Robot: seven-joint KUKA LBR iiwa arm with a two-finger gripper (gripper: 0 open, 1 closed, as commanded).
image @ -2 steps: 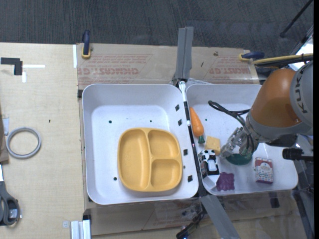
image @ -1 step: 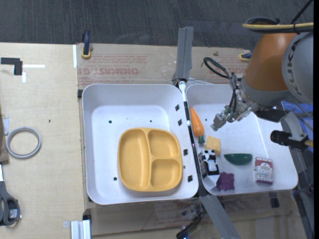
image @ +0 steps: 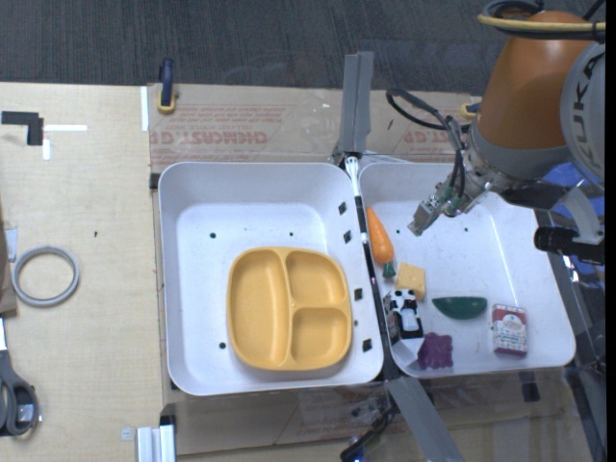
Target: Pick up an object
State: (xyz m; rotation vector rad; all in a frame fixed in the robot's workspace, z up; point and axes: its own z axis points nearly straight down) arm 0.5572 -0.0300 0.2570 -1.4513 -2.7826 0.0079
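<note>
Two shallow white bins side by side on the desk (image: 77, 191). Left bin (image: 192, 258): one yellow divided plate (image: 289, 308), three compartments, smooth plastic, rounded corners.

Right bin (image: 520, 258): orange carrot (image: 380, 237) lying against the dividing wall; pale yellow cheese-like wedge (image: 411, 278) just below it; black-and-white cow figure (image: 403, 314) near the wall; purple grape cluster (image: 436, 351), knobbly, at the front edge; dark green curved piece (image: 460, 306), bowl-like; small red-and-white carton (image: 508, 330) toward the right.

Hand (image: 425, 218) hangs over the back of the right bin, above bare floor, apart from every item, nearest the carrot. Nothing held; cannot tell how far its fingers are parted.

Desk, left side: grey ring (image: 43, 275), scissors (image: 17, 402) at the edge.
</note>
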